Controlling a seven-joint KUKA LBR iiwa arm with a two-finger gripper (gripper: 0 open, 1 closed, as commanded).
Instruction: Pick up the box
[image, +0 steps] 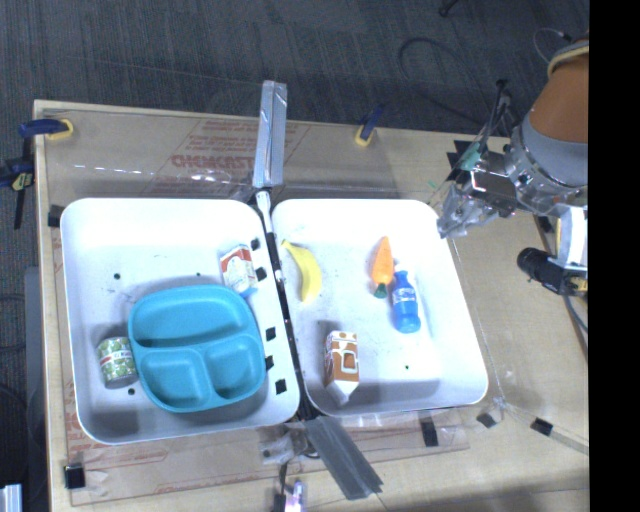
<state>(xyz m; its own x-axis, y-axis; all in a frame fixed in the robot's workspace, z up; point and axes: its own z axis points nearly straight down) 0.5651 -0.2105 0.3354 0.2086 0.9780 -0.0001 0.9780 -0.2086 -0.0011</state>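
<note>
- The box (341, 361) is a small carton with orange and white print; it stands near the front of the right bin (455, 300), close to the divider between the two bins, and looks to lean slightly.
- A second small carton (237, 268), red and white, lies in the left bin (80, 250), touching the back edge of the blue tray (195, 345); I take the orange one as the target, though the task sentence does not settle it.
- The claw (462, 205) hangs just beyond the back right corner of the right bin, above the worktop (520, 330), well apart from the box. It holds nothing, and whether it stands open or closed I cannot tell.
- Handling, as a judgement: the box is probably light cardboard, stiff along its edges but soft across its broad faces, so a hard squeeze could dent it.
- Its printed surface looks smooth and may slip under a weak pinch.
- The best hold seems across the narrow width, near the upper half, coming down from above.
- The space around it is free: the banana (304, 270), the carrot (382, 262) and the blue bottle (404, 303) lie apart, further back.
- Being tall and narrow, it may topple if one finger touches first.
</note>
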